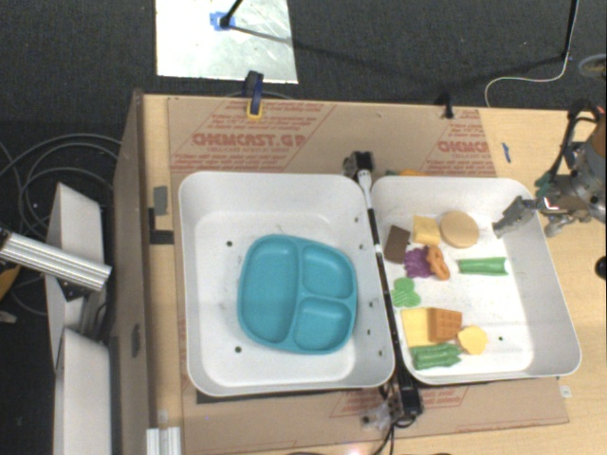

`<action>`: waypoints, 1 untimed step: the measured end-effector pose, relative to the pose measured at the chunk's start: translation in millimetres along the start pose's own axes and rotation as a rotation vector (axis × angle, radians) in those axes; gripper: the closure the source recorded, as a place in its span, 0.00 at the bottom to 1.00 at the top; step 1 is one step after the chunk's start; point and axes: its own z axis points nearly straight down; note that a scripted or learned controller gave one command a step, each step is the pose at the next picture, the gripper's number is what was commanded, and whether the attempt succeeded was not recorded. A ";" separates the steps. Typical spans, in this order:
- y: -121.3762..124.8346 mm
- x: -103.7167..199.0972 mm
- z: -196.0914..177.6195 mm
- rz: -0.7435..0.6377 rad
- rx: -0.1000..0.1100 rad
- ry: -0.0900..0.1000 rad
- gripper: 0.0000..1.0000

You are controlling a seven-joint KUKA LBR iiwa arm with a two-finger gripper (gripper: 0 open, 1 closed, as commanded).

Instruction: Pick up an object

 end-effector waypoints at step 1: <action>44.5 65.8 136.2 -0.008 0.002 0.003 0.00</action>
